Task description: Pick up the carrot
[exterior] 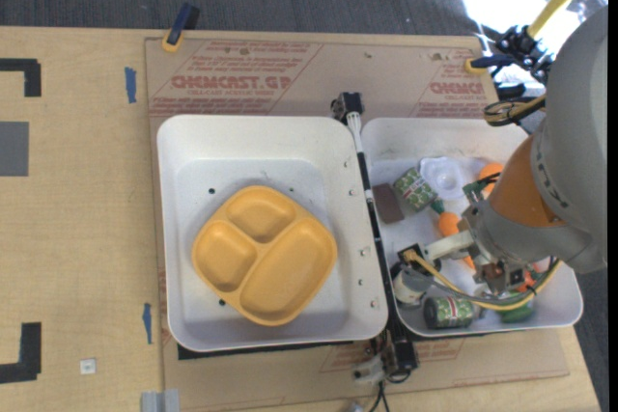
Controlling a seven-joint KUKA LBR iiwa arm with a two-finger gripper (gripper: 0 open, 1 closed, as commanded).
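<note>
Jaws are seen low inside the right-hand bin [572,306], beneath the grey arm [579,111] and its orange band, near the bin's front wall. Much of the mechanism is covered by the wrist and by a looping yellow cable [454,281], so whether the jaws stand wide or narrow cannot be told, and nothing is seen gripped between them.

The carrot [449,224] is found just beside the jaws, on the side toward the left-hand bin [174,207] and a little farther back. It lies on the bin floor; contact with the jaws cannot be made out. A second orange shape [490,174] is seen behind the jaws, partly hidden by the arm.

A green can [452,310] lies on its side in front of the jaws and toward the divider, close to the cable loop. Behind the carrot, farther from the jaws, a green-labelled packet [417,189] and a clear plastic cup [444,176] are placed, with a brown block [387,203] beyond them against the divider. The space around the jaws is crowded by these items and the cable.

Well apart from the jaws, across the divider, a yellow divided plate [265,253] is laid in the left-hand bin. Both bins are set on a cardboard sheet [241,77] on the counter [68,207].
</note>
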